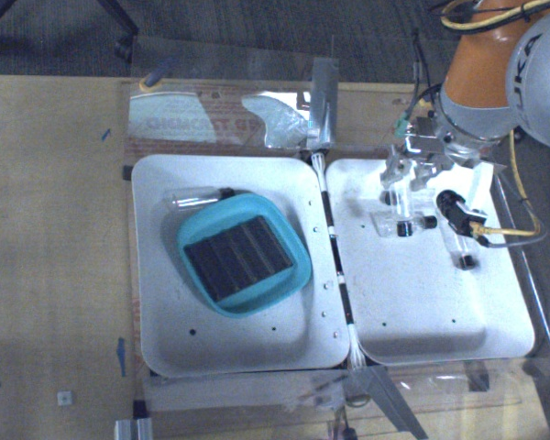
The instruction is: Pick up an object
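Claw [405,211], fingers apart and holding nothing, hangs over the far left of the right bin [440,328]; the tray [244,254], teal with a dark ribbed inset, lies in the left bin [156,328], well apart; its long axis runs near-left to far-right; judged best: cross over, descend, and close across one raised rim.

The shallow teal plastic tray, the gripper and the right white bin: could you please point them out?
Shallow teal plastic tray [289,238]: camera view, right rim.
Gripper [413,228]: camera view, between fingertips.
Right white bin [431,324]: camera view, bare floor.
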